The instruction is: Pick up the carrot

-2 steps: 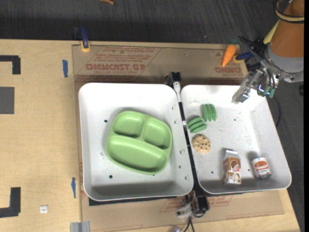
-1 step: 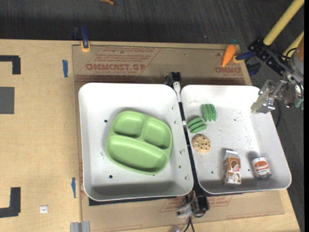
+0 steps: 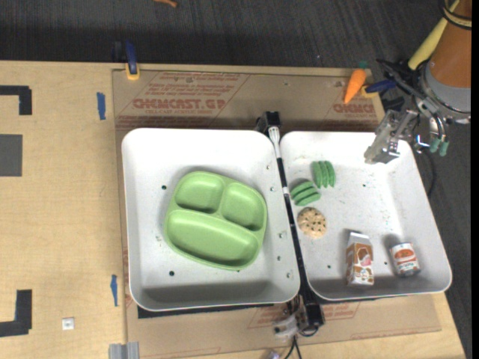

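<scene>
Hand [image 3: 382, 149], grip unreadable, hangs over right bin's [image 3: 426, 200] far corner; carrot [image 3: 355, 85] lies outside on board.

Left bin [image 3: 142, 200]: green divided plate [image 3: 215, 218]. Right bin [image 3: 419, 200]: two green pods [image 3: 314, 183], cookie [image 3: 311, 221], carton [image 3: 360, 258], can [image 3: 404, 259].

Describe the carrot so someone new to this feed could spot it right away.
Start at the right white bin and look just beyond its far edge, onto the brown cardboard sheet. The carrot lies there outside both bins, left of the gripper. It is small, orange and green-topped, unlike the green pieces inside the bin.
</scene>
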Tool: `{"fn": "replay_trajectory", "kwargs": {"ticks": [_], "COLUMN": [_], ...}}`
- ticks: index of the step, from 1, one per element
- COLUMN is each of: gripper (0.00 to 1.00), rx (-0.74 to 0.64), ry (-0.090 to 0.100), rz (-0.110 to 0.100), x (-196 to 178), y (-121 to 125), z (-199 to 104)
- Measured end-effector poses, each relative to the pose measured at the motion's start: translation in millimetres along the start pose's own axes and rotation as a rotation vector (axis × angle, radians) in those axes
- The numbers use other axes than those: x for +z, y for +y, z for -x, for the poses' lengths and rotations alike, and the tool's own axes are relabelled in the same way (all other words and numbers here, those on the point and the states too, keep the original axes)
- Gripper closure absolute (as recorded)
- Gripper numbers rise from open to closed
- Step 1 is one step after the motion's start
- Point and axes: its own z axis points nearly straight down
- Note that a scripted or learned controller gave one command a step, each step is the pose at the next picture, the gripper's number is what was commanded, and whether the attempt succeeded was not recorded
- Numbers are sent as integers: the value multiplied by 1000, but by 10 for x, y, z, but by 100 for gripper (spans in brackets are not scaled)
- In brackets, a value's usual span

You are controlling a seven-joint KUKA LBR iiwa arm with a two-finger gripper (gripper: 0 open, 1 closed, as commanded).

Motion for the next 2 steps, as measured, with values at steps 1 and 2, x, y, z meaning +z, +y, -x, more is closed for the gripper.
{"fn": "replay_trajectory", "kwargs": {"ticks": [1, 2], "gripper": [100, 100], "rx": [-62, -9], "ry": [4, 0], "rz": [-2, 0], "x": [24, 226], "y": [-656, 105], "z": [-123, 352]}}
